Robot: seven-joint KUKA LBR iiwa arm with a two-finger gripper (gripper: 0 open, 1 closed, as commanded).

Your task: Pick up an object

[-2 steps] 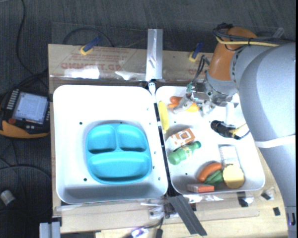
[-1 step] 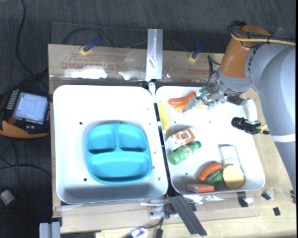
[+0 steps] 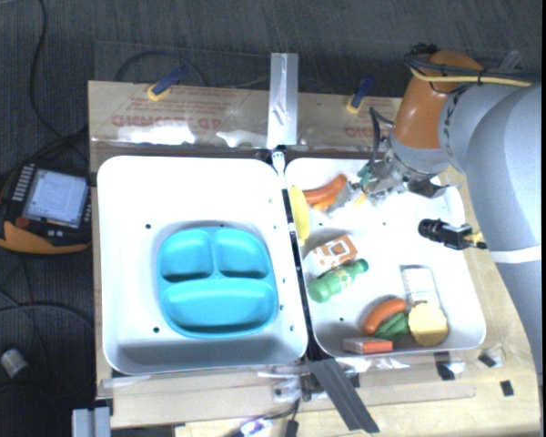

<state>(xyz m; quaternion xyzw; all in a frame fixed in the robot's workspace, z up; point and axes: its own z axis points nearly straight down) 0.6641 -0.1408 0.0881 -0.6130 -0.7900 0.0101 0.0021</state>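
The right bin (image 3: 455, 271) sits at the counter's (image 3: 118, 107) right side, its left wall touching the left bin (image 3: 127, 244) along a shared divider. The gripper (image 3: 375, 182) is low over the right bin's far edge, near its far right corner; whether it is open, closed or holding anything cannot be told. Just beside it, toward the divider, lies an orange carrot-like toy (image 3: 325, 190), and a yellow banana-like piece (image 3: 298, 209) rests along the left wall. The bin's middle right floor is bare white, giving open room. A small orange-and-white box (image 3: 330, 251) and a green bottle-shaped toy (image 3: 335, 280) sit near the divider at mid-bin. At the near edge cluster a white carton (image 3: 418, 286), a yellow block (image 3: 428, 324), an orange-and-green vegetable toy (image 3: 387, 319) and a reddish flat piece (image 3: 367, 345). The left bin carries a blue divided tray (image 3: 217, 279). Dark carpet (image 3: 36, 80) surrounds the counter, with a handheld screen device (image 3: 45, 203) lying to the left.
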